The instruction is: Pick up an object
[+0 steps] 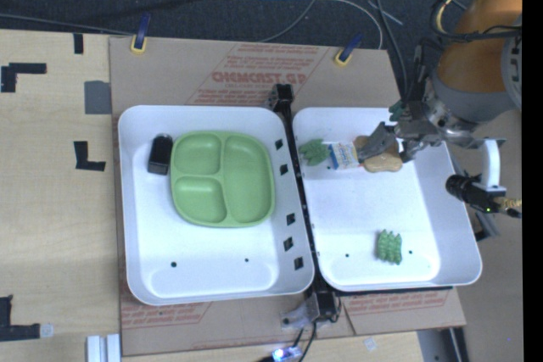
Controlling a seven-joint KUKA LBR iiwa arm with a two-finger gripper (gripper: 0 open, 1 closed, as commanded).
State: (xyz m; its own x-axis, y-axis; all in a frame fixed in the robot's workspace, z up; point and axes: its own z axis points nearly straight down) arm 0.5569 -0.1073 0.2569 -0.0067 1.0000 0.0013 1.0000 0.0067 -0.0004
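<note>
While gripper (392, 150) hovers over tan object (383, 164) in right bin (441, 267) | fingers' state: cannot tell | centre on it before you close.

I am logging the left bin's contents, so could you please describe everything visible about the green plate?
The green plate is pale green, looks like plastic, and is rounded-square with three compartments: one long at the right, two smaller at the left. It lies flat, face up, in the upper middle of the left bin. A small black object sits against its left edge.
</note>
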